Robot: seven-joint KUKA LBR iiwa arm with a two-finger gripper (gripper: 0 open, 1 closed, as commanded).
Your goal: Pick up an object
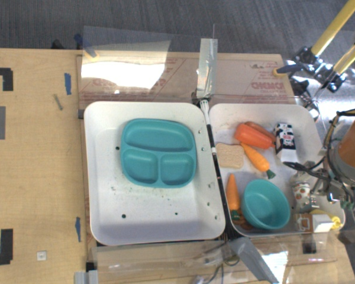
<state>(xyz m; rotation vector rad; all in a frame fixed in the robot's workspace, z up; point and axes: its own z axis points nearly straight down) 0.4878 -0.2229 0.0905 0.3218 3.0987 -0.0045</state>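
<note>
Robotics lab, white bins (100,158), taped bench (35,158)

A: What lies in the right bin (312,122)?
B: A teal bowl (266,203) upright at the front, three orange carrots (255,136), (258,158), (232,194), a tan bread slice (229,156) lying flat, and a black-and-white carton (285,138) near the back.
A: And the left bin (100,158)?
B: A teal divided plate (158,152), flat, centred.

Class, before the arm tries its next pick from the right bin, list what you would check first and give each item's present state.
1. Gripper over the right bin: ok, at its right edge.
2. Object between its fingers: cannot tell.
3. Teal bowl upright, reachable: ok.
4. Carrot free of neighbours: not ok, touches the bread slice.
5. Teal divided plate out of the way in the left bin: ok.
</note>
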